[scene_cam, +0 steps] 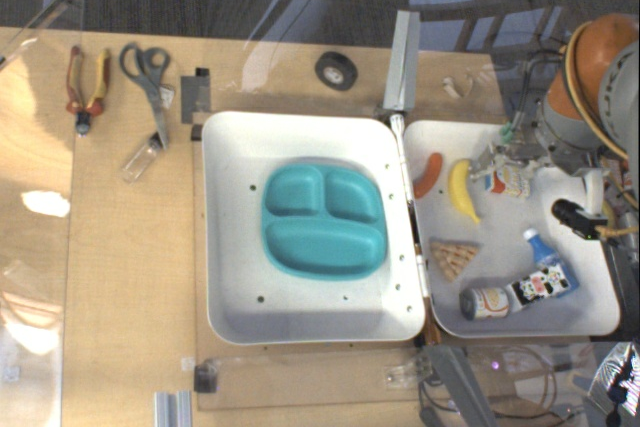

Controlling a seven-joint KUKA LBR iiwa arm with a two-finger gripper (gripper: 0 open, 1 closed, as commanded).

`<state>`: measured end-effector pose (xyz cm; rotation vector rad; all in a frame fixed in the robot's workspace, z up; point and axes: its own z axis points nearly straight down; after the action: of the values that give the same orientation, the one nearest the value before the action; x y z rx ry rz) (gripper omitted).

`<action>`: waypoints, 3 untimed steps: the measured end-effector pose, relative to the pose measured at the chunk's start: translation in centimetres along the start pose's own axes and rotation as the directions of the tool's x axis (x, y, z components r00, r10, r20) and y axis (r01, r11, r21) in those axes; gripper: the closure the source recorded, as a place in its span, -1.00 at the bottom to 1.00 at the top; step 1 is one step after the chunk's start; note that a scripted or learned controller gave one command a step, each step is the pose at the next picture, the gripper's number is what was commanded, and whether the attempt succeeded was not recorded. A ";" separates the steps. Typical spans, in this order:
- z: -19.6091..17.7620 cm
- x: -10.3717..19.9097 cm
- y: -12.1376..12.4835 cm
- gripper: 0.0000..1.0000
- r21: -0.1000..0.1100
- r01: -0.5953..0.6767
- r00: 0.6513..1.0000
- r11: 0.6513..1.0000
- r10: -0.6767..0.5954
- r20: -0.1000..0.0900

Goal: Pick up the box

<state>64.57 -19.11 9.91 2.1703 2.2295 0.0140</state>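
Looking down at the gripper (pixel 503 158), low in the far part of the right bin (pixel 590 318), right over a small box (pixel 512 182). Cannot tell if open or closed: too small, too blurry, and mixed up with grey metal and wires. Cannot tell either if touching the small box or just hanging above it.

Resting on the bin floor, that small box: red, white and blue, just beside a yellow banana (pixel 462 192). On the banana's other side, close to the wall by the left bin (pixel 228 300), a red sausage (pixel 428 174).

Nearer the front of the right bin: a brown wedge (pixel 455 258) like a bit of waffle, a can (pixel 483 302) on its side, and a milk carton (pixel 545 279) with cow spots and a blue cap, lying down too. Can and carton very close, maybe touching.

Partly hidden under the gripper: the top of the small box. Cut off at the right edge: the grey arm (pixel 600 65) with its orange band.

In the left bin, a teal plate (pixel 325 220) with three parts. Out on the bench (pixel 110 245), well apart from the bins: scissors (pixel 148 80), red pliers (pixel 85 87) and a roll of black tape (pixel 336 70).
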 end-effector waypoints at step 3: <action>-1.0 -1.6 1.8 1.00 -0.008 0.217 0.976 0.976 -0.217 -0.001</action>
<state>66.41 -20.69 11.01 1.9103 2.4496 0.0188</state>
